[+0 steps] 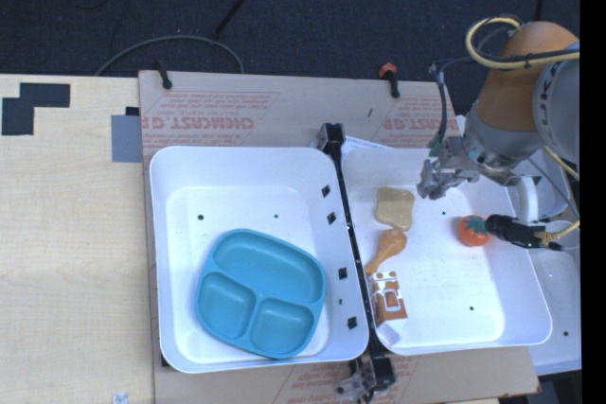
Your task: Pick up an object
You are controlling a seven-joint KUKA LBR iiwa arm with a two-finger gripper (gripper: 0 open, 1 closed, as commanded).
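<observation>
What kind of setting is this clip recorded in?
Most likely a robotics lab grasping bench: two white bins sit on cardboard, clamped in place, a grey and orange arm reaches in, and toy items like a blue divided plate and a tomato serve as targets.

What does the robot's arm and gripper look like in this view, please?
The arm is grey, with a rounded orange band above the wrist. A pale yellow cable loops over the orange part, and thin dark cables run alongside. The gripper is a small grey metal assembly at its tip.
</observation>
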